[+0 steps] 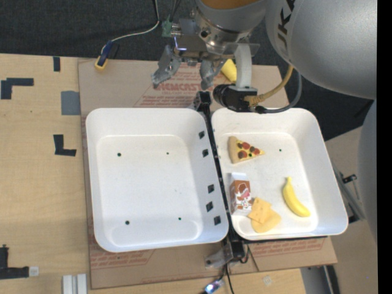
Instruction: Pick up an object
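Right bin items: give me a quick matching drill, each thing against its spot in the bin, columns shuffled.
Things:
1. pizza slice
2. banana
3. cheese
4. packet

Spots:
A. near edge of the right bin, beside the packet
B. toward the bin's right side
C. far part, close to the divider
D. by the divider, between pizza slice and cheese

Pairs: 1-C, 2-B, 3-A, 4-D

Bins — smooth white plastic.
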Available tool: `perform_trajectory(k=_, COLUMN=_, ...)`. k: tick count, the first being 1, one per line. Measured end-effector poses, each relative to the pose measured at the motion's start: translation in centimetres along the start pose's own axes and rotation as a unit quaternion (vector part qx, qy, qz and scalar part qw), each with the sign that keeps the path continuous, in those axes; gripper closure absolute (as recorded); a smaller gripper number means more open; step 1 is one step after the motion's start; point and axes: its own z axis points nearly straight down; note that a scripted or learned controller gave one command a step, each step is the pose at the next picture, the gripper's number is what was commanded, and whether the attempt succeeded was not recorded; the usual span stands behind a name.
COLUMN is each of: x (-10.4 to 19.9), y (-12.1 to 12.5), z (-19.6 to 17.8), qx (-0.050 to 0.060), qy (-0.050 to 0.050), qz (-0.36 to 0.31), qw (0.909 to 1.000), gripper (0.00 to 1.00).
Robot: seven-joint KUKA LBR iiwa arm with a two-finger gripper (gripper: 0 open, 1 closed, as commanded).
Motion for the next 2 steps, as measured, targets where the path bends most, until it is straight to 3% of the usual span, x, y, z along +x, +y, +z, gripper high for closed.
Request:
perform_trajectory(k=1, x=5.6, y=4.6, z=6.4, qx=0.003, qy=-0.002, qz=0.002, qw=1.0, gripper=0.0)
perform_trajectory(k=2, x=5.3, y=4.5, z=4.8, qx=0.0, qy=-0.002, qz=0.002, qw=1.0, gripper=1.0)
